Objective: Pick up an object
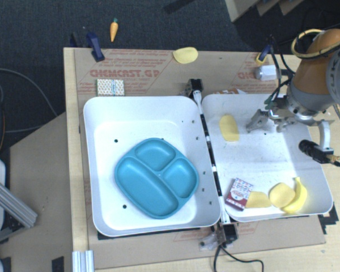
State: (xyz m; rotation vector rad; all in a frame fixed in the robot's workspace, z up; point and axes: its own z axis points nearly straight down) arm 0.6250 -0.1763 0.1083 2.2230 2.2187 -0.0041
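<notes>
1. While the grey arm (314,78) reached in from the right, its claw (266,119) hung over the far part of the right bin (306,163), and I could not tell how far open it was or whether it gripped anything.
2. A pale yellow oblong piece (229,128) lay on the bin floor just left of the claw, apart from it.
3. A red-and-white packet (239,194), a yellow wedge (258,199), a round yellow piece (281,194) and a banana (297,196) crowded the near edge.
4. The left bin (102,123) held a blue divided plate (156,177).
5. A yellow lemon-like piece (185,55) sat on the tabletop (141,72) beyond the bins.
</notes>
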